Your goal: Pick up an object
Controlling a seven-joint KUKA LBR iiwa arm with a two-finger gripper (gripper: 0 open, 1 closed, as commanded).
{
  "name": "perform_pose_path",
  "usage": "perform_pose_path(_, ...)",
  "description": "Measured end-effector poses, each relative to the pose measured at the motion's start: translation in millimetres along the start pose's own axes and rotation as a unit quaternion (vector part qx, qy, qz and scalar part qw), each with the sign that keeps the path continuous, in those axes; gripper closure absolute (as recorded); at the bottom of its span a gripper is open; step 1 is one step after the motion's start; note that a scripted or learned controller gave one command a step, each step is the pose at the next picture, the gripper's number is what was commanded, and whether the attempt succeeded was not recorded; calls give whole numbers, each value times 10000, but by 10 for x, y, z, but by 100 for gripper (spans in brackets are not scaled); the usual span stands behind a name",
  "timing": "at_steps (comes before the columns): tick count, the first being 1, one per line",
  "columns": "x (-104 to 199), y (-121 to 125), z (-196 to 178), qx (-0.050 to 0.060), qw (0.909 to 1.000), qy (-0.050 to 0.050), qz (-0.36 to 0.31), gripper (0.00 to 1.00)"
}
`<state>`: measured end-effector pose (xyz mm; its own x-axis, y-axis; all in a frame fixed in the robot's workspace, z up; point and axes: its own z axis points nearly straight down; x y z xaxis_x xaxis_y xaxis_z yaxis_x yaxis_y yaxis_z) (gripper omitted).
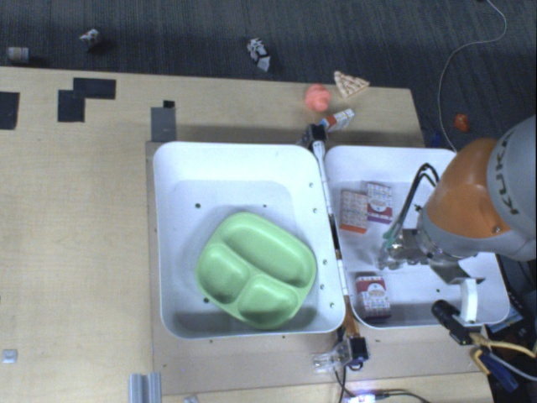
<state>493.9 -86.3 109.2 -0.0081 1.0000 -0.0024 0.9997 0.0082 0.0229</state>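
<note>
A green divided plate (256,268) lies tilted in the left bin (180,183). The right bin (352,168) holds two small red-and-white packets (366,206) side by side near its far left, and another small red packet (372,295) at its near left. My gripper (394,252) hangs over the middle of the right bin, between those packets, under the grey and orange wrist. Its fingertips are hidden by the wrist body. Nothing visible hangs from it.
Outside the bins, on the bench's far edge, lie a pink ball (317,97), a triangular pizza-slice toy (350,83) and a small tube (336,121). Black patches (84,97) mark the bench at far left. A divider wall (329,217) separates the bins.
</note>
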Motion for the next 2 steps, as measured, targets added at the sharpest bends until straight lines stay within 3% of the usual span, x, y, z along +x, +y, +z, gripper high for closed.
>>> perform_pose_path(1,0,-1,0,1,10000,1,0,0)
perform_pose_path(2,27,-54,220,73,10000,5,35,0)
